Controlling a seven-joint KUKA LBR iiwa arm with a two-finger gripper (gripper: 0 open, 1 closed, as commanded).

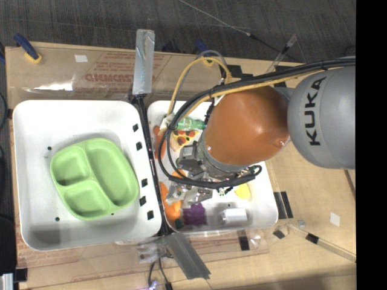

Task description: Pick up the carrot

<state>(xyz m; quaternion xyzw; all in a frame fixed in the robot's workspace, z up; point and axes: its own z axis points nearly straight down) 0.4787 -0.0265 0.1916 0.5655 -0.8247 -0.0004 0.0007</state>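
— What did the bins hold?

— The left bin held a green divided plate, lying flat. The right bin held a clutter: a purple piece, a white block, a yellow piece and something green by the far wall.

— And the carrot?

— The carrot lay in the right bin's near-left corner, just beside the purple piece. Its long axis seemed to run along the left wall (much of it was hidden), and I could not tell which end was the tip.

— The gripper?

— The gripper hung low in the right bin under the arm, near the carrot. Whether it was wide, narrow or holding anything, I could not tell.
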